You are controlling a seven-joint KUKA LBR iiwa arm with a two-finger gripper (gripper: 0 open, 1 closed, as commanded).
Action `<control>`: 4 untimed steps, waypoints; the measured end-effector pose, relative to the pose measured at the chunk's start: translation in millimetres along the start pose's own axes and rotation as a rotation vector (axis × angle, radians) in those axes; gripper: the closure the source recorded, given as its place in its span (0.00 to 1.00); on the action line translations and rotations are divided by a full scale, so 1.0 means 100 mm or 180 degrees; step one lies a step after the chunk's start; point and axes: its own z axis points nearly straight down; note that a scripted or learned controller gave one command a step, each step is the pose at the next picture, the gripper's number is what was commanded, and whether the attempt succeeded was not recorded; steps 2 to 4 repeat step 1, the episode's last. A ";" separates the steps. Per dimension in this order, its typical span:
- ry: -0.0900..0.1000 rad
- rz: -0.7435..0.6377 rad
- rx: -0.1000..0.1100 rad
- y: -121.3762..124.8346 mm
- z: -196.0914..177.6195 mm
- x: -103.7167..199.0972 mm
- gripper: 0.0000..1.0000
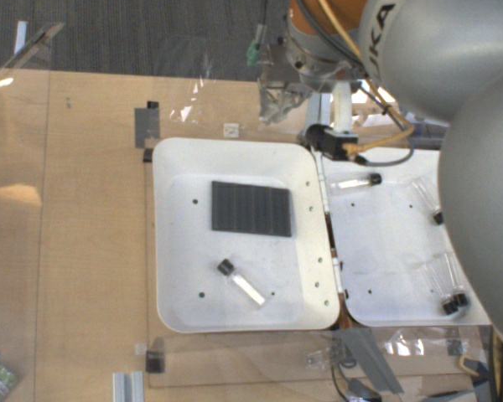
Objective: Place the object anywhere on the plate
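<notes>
A small clear tube with a black cap [240, 280] lies below the dark ribbed rectangular plate [251, 208], cap pointing up-left, long axis diagonal. The gripper [278, 105] hangs beyond the plate's far edge; its opening cannot be judged.

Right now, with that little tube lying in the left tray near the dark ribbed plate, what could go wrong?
1. The small clear tube with a black cap looks round and slick; it might roll or slip when grasped.
2. The tool sits beyond the left bin, far from the tube, so its descent may miss so thin a target.
3. The dark ribbed plate is grooved; a dropped tube could roll off.
</notes>
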 end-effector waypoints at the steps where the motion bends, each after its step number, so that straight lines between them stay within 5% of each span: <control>1: 0.0001 0.0353 0.0015 -0.59 0.14 -0.48 1.00; 4: 0.0001 0.0353 0.0015 -0.59 0.14 -0.48 1.00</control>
